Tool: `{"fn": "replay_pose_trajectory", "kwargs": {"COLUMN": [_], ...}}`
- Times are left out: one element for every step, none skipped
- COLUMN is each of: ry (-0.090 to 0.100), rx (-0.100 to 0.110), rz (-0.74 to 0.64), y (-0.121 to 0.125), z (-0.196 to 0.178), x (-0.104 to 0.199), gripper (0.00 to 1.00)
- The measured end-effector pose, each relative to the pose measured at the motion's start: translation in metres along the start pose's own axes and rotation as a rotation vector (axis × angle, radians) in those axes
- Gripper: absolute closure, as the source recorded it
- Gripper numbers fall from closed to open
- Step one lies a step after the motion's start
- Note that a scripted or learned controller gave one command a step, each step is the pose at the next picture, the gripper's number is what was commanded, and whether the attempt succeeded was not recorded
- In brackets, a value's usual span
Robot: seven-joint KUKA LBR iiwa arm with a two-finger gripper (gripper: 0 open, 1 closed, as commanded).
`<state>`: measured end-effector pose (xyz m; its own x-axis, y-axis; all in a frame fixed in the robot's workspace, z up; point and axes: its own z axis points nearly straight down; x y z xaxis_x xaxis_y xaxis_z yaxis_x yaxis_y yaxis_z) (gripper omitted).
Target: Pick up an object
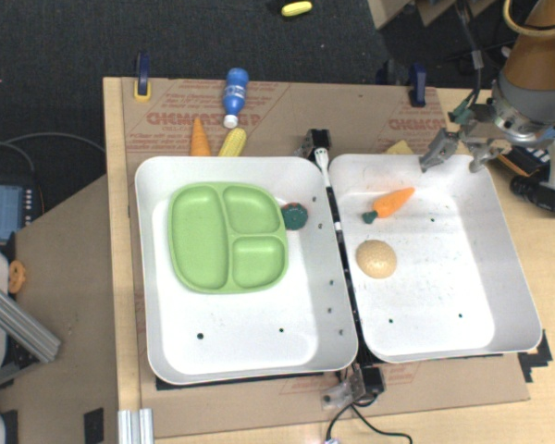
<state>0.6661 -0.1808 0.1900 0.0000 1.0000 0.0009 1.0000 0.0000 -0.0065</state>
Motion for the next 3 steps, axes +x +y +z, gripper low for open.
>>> {"fn": "replay_pose_trajectory", "kwargs": {"ry": [0.003,-0.002,0.001], "rx": [0.004,-0.011,-0.002], "rz": [-0.003,-0.002,0.000], "y": [-0.001,0.002,-0.044], "z": [0.113,0.094,0.054], "x": [0.035,0.032,0.063], "gripper": [0.00,1.00,1.00]}}
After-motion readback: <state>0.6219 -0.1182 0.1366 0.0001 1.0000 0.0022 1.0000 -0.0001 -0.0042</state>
